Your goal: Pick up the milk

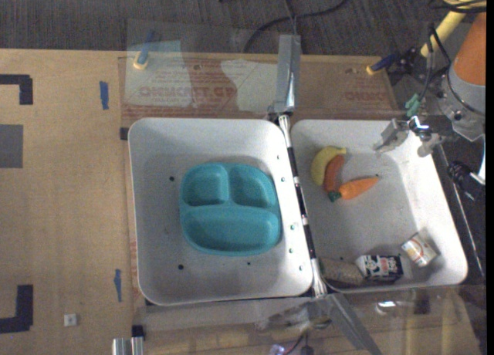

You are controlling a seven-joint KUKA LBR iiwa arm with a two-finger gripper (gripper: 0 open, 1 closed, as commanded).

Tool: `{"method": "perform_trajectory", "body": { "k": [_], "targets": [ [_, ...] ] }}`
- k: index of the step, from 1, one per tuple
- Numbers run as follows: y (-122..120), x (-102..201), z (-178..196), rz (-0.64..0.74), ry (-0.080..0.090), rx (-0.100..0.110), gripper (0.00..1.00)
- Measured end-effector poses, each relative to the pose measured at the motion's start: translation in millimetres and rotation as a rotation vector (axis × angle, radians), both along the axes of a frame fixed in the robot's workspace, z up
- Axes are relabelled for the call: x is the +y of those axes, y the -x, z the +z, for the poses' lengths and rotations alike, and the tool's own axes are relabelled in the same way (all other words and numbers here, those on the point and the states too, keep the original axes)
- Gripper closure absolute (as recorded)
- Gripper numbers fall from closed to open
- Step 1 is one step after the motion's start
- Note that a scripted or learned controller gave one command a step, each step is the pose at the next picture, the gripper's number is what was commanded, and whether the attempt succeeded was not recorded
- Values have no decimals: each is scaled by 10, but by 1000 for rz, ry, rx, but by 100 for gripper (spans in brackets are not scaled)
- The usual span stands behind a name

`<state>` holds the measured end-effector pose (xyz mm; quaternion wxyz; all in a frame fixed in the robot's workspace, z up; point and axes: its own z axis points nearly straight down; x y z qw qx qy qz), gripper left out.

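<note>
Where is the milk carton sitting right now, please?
The milk carton lies on its side near the front edge of the right bin, between a small can on its right and a brownish item on its left.

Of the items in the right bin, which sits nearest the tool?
The yellow banana, at the bin's upper left, is closest to the tool; the carrot lies just below it, and the milk sits far down.
</note>
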<state>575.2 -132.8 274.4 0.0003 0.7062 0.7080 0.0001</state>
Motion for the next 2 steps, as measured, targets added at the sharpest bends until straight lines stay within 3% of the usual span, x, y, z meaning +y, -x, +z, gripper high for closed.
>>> {"method": "perform_trajectory", "body": {
  "k": [1, 2],
  "targets": [
    [832, -602, -1253, -107, 0, 0, 0],
    [940, -318, -1066, 27, -2, 2, 0]
  ]
}}
